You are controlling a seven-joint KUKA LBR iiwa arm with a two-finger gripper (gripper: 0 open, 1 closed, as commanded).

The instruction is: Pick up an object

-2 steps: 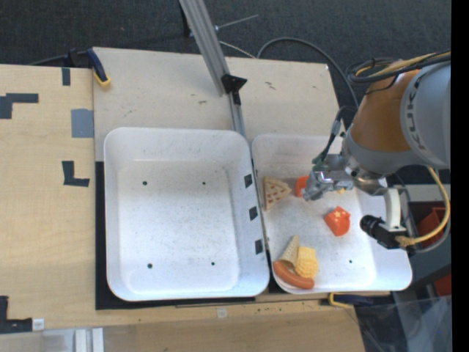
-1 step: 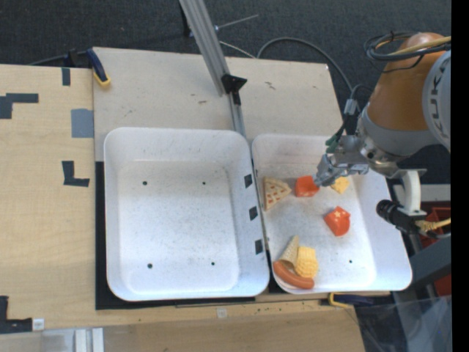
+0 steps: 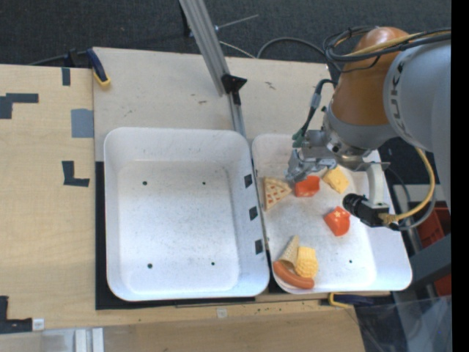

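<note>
We judge the tool (image 3: 304, 173) is at the grasp step over the orange block (image 3: 307, 186), its grip we cannot tell; next, a clean lift.

Arm (image 3: 410, 72) ran off the right edge; its base went unseen. Wrist bulk covered the far end of the right bin (image 3: 366, 270). Jaws sat low over an orange piece (image 3: 307, 187), spread unreadable, contact possibly made. Hot dog (image 3: 292, 274) lay partly under a yellow piece (image 3: 306, 259).
</note>
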